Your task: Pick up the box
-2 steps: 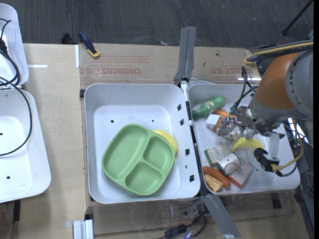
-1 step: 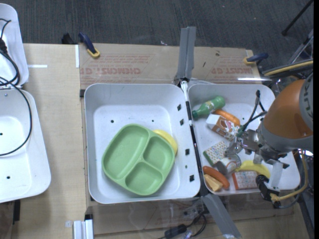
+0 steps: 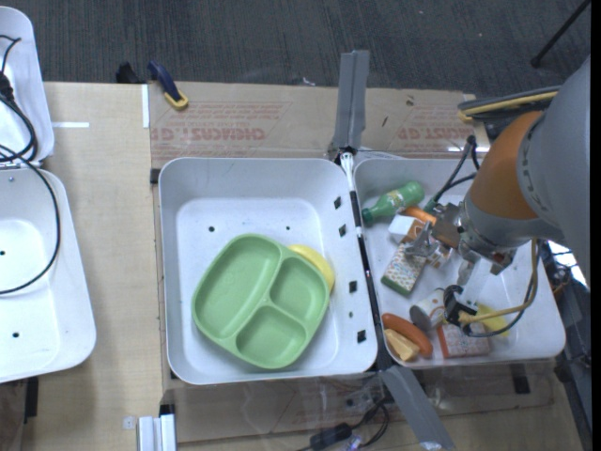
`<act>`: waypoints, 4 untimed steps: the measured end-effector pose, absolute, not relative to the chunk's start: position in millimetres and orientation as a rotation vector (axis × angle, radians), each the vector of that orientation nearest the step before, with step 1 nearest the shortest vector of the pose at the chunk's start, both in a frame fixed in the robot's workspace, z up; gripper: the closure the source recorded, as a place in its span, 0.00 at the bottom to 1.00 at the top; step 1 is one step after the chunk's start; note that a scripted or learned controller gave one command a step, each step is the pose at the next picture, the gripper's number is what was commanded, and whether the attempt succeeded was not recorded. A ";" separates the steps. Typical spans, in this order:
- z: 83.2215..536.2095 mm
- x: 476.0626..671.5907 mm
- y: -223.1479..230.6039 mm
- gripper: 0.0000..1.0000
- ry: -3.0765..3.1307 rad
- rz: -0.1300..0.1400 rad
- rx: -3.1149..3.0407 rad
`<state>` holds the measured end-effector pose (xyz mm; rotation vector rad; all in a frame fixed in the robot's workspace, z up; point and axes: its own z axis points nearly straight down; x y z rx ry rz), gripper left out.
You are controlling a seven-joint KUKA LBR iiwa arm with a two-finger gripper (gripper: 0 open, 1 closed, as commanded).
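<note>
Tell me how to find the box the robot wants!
Look in the right-hand white bin, the crowded one under the grey and orange arm. Below the green bottle, beside the gripper, lies the box. It is the flat, speckled green-and-white rectangle, tilted, while its neighbours are rounded toy foods.

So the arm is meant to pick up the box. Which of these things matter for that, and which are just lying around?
Part of the job:
- box, lying in the right bin
- gripper, right above the box

Just lying about:
- green bottle
- hot dog
- green divided plate in the left bin
- yellow thing tucked under the plate
</note>
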<state>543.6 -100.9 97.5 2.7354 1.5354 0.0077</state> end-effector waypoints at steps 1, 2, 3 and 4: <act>146.7 584.1 -94.3 0.00 1.576 -0.004 2.717; 106.9 553.7 -126.6 0.00 1.597 0.046 2.687; 90.9 488.1 -133.1 0.00 1.706 -0.004 2.640; 90.9 499.1 -140.8 0.00 1.717 -0.003 2.633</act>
